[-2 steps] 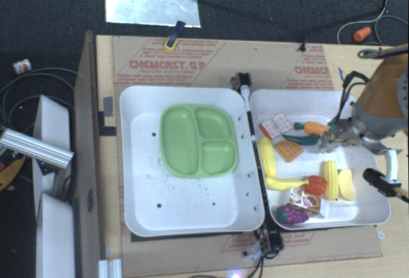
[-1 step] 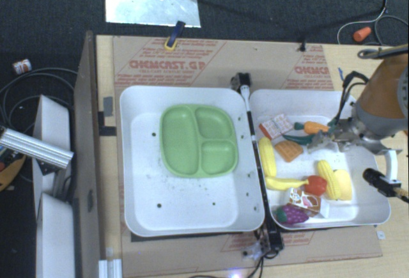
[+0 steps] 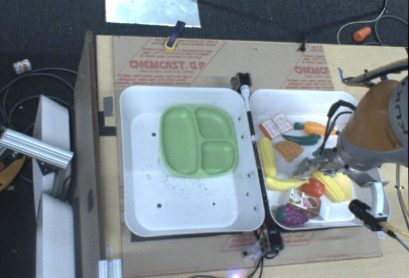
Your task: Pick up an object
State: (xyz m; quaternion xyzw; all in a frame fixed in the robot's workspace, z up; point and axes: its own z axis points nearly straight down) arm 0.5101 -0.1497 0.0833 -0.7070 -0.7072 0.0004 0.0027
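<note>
The right white bin point(image 3: 281, 99) holds several toy foods. A yellow banana point(image 3: 268, 158) lies along its left wall, with a brown cracker point(image 3: 289, 151) and a pink-and-white packet point(image 3: 276, 125) beside it. Farther back are an orange carrot point(image 3: 313, 128) and a green piece point(image 3: 300, 139). Near the front sit a red piece point(image 3: 312, 188), a yellow lemon-like piece point(image 3: 339, 186) and purple grapes point(image 3: 291, 214). My gripper point(image 3: 317, 163) hangs low over the middle of this bin, just above the red piece and the banana's end. The wrist hides what lies under it.
The left white bin point(image 3: 144, 206) holds a green divided plate point(image 3: 198, 140). A black clamp point(image 3: 241, 82) sits at the back where the bins meet. The grey arm with its orange band point(image 3: 377, 123) covers the right bin's right side. Cables trail off the bench at right.
</note>
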